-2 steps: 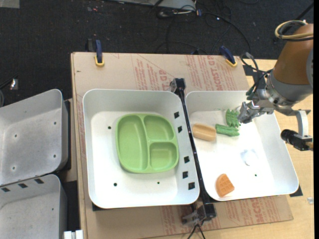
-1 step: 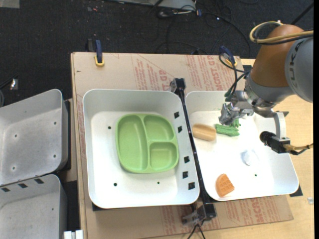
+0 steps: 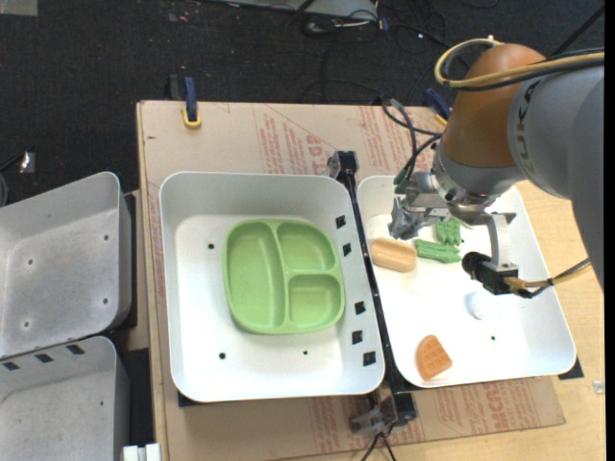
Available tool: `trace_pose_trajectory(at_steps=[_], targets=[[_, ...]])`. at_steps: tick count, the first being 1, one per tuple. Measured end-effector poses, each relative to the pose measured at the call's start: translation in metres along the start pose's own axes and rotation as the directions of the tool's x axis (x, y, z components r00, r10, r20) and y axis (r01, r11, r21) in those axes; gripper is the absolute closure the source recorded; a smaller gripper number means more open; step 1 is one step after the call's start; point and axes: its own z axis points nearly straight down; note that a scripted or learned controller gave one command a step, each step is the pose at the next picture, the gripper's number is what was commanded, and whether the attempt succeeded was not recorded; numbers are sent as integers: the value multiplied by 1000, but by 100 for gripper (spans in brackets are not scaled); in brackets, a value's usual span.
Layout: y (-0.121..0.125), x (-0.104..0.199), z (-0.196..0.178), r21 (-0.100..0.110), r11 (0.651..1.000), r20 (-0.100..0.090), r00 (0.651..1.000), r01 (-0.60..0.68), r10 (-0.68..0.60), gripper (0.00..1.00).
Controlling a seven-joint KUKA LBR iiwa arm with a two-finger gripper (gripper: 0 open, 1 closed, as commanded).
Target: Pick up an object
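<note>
Left bin: green tray, three compartments, sits mid-floor, well to the left of the jaws and across the divider wall. Flat and wide, poor grasp candidate from here.

Right bin: gripper is low over the upper-left part, close to that bin's left wall. Can't tell whether the jaws are released or clenched; the wrist blocks the tips. Nothing visible between them, so I'm not calling a hold.

Nearest pick: tan block, just below the jaws and slightly left. Long axis runs roughly left-right, so jaws should close across its short side. Green piece lies just right of the jaws, partly under the wrist, near touching the block's right end. That crowds one side of the grasp.

Orange piece is well below the jaws, alone on open floor near the front rim. Easiest clearance of the three.

Judgement: approach phase, nothing lifted yet. Left wall is tight for a finger beside the block; open room is down and to the right. Risk: finger lands on the green piece or nudges the block into the wall.
</note>
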Motion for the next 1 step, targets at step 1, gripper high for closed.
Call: trace_pose_trajectory(at_steps=[1], targets=[[-5, 58, -18, -2, 1000, 0, 1000, 1, -1, 100]])
